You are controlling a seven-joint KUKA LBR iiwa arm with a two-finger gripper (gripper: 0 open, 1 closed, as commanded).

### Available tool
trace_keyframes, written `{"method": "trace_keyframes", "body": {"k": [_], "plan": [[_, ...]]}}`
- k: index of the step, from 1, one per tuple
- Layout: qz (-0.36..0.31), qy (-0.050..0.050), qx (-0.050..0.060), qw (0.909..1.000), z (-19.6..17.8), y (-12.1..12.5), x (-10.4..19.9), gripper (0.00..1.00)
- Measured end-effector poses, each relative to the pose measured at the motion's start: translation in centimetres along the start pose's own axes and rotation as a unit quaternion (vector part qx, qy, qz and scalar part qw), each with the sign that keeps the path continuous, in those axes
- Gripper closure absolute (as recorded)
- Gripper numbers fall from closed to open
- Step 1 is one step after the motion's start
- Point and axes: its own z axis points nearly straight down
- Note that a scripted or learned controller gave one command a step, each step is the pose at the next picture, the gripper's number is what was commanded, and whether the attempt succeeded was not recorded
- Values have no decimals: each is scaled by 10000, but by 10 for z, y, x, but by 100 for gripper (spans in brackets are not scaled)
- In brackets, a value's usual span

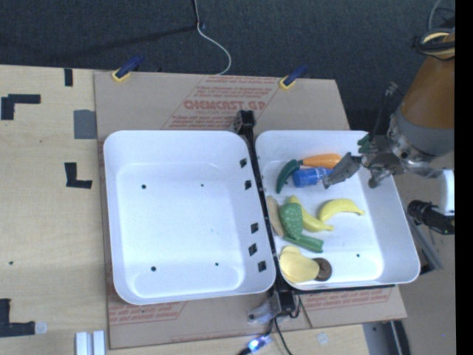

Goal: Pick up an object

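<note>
Red print runs across the cardboard sheet (222,103) under my bins, but I cannot make the letters out. My claw (360,167) hangs over the far part of the right bin (384,261) with its two fingers spread apart and nothing between them, one dark finger (341,171) reaching toward the blue bottle (309,176). That bottle lies between the orange carrot (321,160) and a green pepper (287,173), with a yellow banana (340,210) nearer; the left bin (122,198) sits alongside.
</note>
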Motion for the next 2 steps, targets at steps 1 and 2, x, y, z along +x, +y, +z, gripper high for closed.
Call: {"method": "trace_keyframes", "body": {"k": [1, 2], "plan": [[-8, -19, -92, 10000, 161, 35, -7, 0], [-9, -12, -50, 10000, 155, 33, -7, 100]]}}
